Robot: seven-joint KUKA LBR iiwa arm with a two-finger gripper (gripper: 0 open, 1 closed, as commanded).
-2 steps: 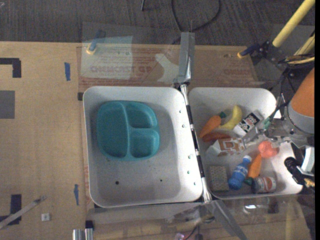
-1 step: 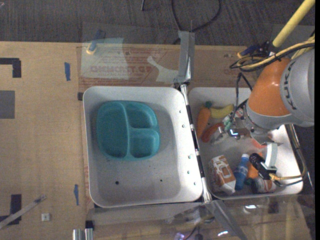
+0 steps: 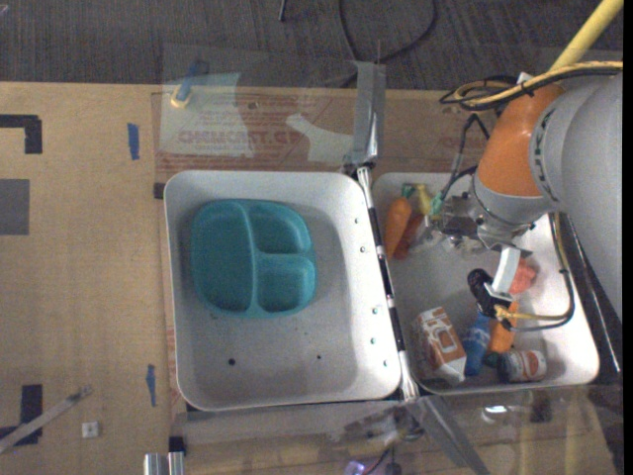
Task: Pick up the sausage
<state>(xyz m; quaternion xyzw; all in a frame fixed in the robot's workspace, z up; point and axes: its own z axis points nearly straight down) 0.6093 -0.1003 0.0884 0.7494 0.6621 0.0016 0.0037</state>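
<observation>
Right bin, near edge: carton, can. Farther: gripper low over bin; open or closed, cannot tell. Just left of it, dark red piece, probably sausage, touching carrot near far left wall. Risk: sausage crowded, gripper catches carrot instead or pushes both against wall.

The tan bench bears a left bin and a right bin.

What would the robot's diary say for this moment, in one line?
arm: over right bin | gripper: next to carrot | hold: cannot tell | left bin: teal divided plate
</observation>
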